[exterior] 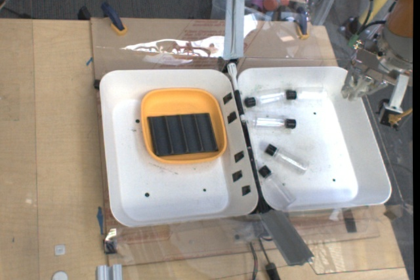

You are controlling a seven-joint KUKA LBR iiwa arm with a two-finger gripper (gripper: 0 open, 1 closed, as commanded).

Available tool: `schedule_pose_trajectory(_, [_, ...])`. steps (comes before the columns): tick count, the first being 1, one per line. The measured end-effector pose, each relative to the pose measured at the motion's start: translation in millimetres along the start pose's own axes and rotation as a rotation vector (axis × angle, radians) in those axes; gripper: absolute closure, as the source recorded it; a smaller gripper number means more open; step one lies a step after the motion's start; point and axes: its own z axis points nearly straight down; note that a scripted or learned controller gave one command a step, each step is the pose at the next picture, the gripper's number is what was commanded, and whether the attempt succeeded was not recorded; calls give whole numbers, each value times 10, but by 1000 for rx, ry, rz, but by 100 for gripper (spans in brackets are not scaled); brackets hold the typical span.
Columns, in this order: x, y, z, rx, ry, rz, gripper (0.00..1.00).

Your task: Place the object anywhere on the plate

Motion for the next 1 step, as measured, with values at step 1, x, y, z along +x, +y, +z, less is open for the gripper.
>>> schedule_pose_trajectory(1, [44, 359, -38, -1, 0, -179, 100])
